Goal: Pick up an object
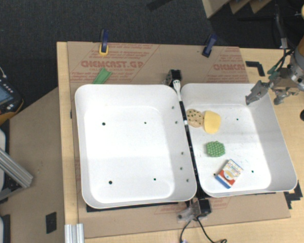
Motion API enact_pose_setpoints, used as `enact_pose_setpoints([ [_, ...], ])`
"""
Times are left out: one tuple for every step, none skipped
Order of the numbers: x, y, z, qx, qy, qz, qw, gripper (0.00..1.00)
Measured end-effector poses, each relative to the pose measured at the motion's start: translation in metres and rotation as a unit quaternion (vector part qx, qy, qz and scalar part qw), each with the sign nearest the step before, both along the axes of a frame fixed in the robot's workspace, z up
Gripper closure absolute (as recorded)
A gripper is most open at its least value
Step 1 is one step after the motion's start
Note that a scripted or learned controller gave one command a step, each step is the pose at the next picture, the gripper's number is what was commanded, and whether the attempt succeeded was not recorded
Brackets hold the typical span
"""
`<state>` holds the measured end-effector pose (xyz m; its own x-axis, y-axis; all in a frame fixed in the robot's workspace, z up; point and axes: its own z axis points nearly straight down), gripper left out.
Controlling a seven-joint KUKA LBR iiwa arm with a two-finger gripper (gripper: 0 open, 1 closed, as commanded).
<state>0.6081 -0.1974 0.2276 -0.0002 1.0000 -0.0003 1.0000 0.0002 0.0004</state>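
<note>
Tabletop [40, 135]: pale wood, carrying a brown cardboard sheet [157, 59] with red print, held at its far edge by a yellow-and-blue clamp [104, 43] and a blue clamp [210, 44]. A green strip [101, 76] lies on the cardboard near the first clamp. Dark carpeted floor [66, 9] lies beyond.

Left bin [126, 146]: white, shallow, rounded corners, small dark dots on its floor.

Right bin [263, 146]: white, joined to the left bin along a black centre seam.

Gripper [267, 92]: at the far right corner of the right bin, over its rim. Two fingers spread apart, nothing between them, no contact with any object.

Objects, all in the right bin, well apart from the gripper:
- speckled brown cookie [194, 118], beside the centre seam;
- yellow piece [212, 122], touching the cookie's right side;
- green knobbly ball [215, 149], just nearer than the yellow piece;
- small red, white and blue carton [228, 173], near the front wall.
</note>
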Motion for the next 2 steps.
enact_pose_setpoints([
  [0.0617,-0.0136,0.1732,-0.0045,-0.011,0.002,0.9999,0.00],
  [0.0594,-0.0129,0.1730,-0.0026,-0.003,0.001,1.0000,1.00],
])
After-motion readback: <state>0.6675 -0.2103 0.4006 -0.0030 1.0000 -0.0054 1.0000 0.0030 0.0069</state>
